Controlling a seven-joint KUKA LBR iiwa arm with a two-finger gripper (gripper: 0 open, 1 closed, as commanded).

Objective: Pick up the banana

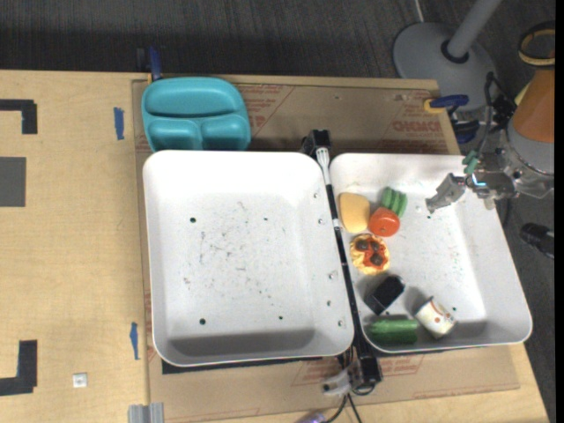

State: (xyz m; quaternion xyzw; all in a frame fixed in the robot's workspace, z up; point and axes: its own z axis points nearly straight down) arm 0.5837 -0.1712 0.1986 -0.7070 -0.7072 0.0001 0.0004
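Green vegetable (394, 329) against the front wall of the right bin (509, 324), white cup (435, 315) just beside, black block (383, 293) behind. Farther back near the left wall: round pizza-like toy (369, 252), red tomato (383, 223), small green piece (394, 201), yellow banana (353, 211) beside the tomato. Fingers (441, 196) over the bin's back right, well apart from the banana; apart or together, cannot tell.

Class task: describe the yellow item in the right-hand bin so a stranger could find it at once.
Start at the right bin of the two white ones. Along its left wall, near the far end, lies a pale yellow item. Beside the orange-red piece, it is the one plain yellow thing there.
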